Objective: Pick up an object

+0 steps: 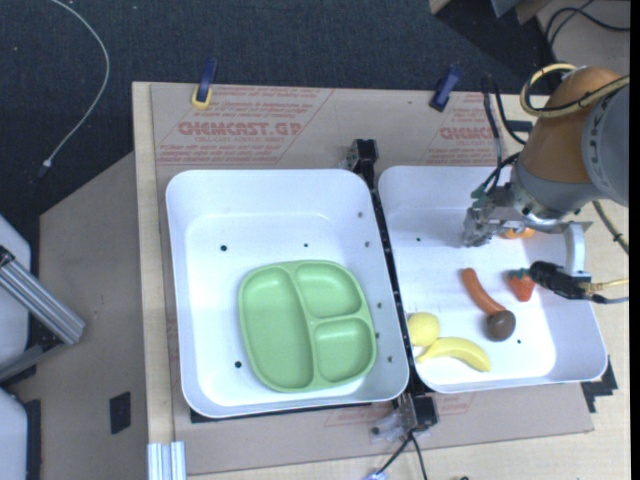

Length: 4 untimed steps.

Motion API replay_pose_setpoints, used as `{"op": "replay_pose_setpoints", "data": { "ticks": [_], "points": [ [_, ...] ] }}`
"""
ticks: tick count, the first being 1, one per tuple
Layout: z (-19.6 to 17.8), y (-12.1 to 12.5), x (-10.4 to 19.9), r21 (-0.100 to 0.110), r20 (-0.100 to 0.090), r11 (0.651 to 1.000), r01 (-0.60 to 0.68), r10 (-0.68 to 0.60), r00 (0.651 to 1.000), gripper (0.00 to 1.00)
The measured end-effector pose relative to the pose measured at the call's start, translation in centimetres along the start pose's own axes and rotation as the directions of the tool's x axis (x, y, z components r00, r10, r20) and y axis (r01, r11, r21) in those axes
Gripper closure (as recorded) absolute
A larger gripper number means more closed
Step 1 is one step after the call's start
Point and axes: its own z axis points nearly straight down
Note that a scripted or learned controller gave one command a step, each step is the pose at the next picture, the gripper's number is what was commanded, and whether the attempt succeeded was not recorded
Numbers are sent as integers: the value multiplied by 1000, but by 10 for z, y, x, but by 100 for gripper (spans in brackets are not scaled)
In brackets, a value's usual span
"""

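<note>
My gripper (484, 226) hangs over the back of the right bin (430, 193), its fingers pointing down near the bin floor. A small orange thing (512, 232) shows just to its right, partly hidden by the wrist. In front of it lie an orange-red sausage (477, 288), a small red piece (521, 288) and a brown round thing (499, 324). A yellow banana (461, 353) and a pale yellow lemon (422, 328) rest at the bin's front left. Nothing shows between the fingers.
The left bin (200, 218) holds a green divided plate (305, 323). A black clamp (363, 153) sits at the back between the bins. Blue clips (204, 81) (445, 88) stand on the cardboard's back edge.
</note>
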Motion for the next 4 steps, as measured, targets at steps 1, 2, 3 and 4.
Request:
{"op": "replay_pose_setpoints", "data": {
  "ticks": [1,2,3,4],
  "points": [
    [-44,1,-3,-5,2,1000,0,0,1000,100],
    [-105,10,-4,-7,3,1000,2,-2,1000,100],
    [-115,11,-4,-3,1,1000,1,-1,1000,100],
    [-122,9,57,1,-3,1000,7,-7,1000,100]
  ]
}}
